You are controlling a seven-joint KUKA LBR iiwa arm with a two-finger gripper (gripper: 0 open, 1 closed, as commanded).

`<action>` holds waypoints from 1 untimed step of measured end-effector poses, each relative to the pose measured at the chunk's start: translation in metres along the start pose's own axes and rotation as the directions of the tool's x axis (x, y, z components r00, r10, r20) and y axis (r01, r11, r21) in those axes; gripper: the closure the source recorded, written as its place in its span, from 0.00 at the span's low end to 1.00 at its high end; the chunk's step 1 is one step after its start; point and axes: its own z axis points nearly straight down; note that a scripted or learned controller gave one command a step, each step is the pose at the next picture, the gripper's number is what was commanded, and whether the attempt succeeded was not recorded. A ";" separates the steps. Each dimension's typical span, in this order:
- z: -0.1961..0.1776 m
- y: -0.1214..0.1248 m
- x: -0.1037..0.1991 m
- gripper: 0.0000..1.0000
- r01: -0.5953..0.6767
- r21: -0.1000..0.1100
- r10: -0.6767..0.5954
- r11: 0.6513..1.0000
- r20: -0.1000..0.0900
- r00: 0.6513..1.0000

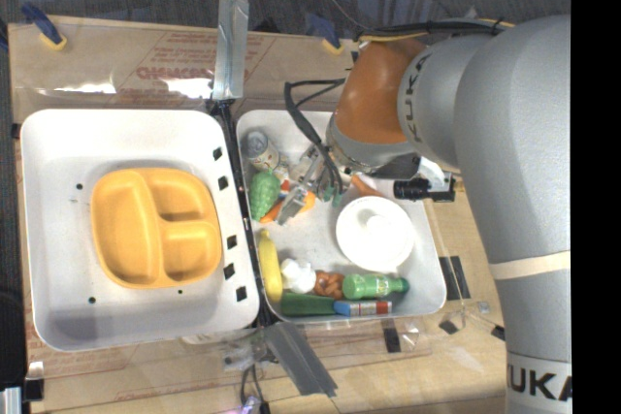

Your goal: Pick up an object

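Observation:
My gripper (305, 181) reaches down into the upper left part of the right bin (427, 247), under the orange wrist band. It hangs right over a small orange piece (293, 203) and beside a green ridged toy (263, 194). A small metal can (256, 146) stands just left of the gripper, near the bin's top corner. Below and to the right lies a white round lid (375, 233). Along the bin's bottom edge are a green bottle (375, 286), a yellow banana (269, 267), a white lump (297, 277) and a red and blue marker (365, 308).
The left bin (58, 141) holds a yellow divided plate (155, 226). The arm's grey body covers the right side of the bench. Black cables loop above the right bin's top wall. Grey tape strips sit between the bins.

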 end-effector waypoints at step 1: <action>-0.008 -0.002 0.001 1.00 0.006 0.006 -0.006 1.000 -0.004 1.000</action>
